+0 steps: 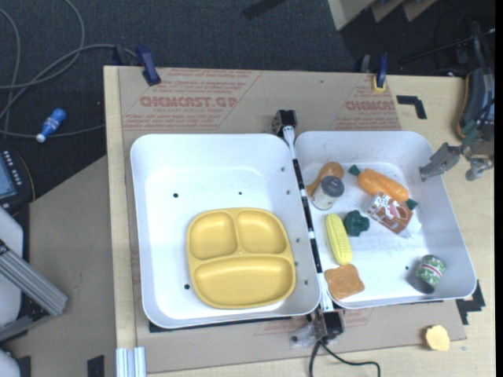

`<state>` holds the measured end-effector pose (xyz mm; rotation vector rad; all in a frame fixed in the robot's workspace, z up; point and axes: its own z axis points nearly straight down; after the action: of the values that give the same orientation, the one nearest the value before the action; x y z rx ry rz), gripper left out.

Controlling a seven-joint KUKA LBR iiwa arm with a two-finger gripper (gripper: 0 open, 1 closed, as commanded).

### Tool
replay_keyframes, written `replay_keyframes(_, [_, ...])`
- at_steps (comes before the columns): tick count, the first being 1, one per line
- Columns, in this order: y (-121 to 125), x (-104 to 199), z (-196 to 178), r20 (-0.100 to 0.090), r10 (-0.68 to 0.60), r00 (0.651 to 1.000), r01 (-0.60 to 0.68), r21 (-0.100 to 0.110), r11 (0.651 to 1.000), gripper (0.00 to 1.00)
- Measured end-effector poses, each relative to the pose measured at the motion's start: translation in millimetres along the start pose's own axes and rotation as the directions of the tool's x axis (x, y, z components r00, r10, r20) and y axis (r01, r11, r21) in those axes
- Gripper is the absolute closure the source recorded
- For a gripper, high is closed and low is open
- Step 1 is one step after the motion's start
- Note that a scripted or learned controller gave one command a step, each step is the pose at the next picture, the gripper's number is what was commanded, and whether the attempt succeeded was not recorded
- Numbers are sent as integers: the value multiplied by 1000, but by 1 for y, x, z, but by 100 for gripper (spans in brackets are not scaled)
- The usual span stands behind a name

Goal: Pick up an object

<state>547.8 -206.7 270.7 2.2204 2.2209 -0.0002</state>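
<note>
Cardboard-topped bench (236, 93) carries two white bins. We note a yellow divided plate (240, 258) in the left bin (157, 171). Right bin (448, 234) holds carrot (383, 184), corn (339, 239), toast (344, 281) and can (429, 272). Gripper (456, 163) sits at the right bin's far right rim, holding nothing we can see; finger spread unclear.

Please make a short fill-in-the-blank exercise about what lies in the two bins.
1. The yellow tray lies in the ____ bin.
2. The corn lies in the ____ bin, beside the broccoli.
3. The toast lies near the divider, below the ____ in the picture.
4. The carrot is coloured ____.

Missing words: left; right; corn; orange
</note>
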Motion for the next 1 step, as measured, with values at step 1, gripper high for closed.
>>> replay_keyframes(1, [34, 50, 121, -6, -6, 1000, 6, 10, 1000, 0])
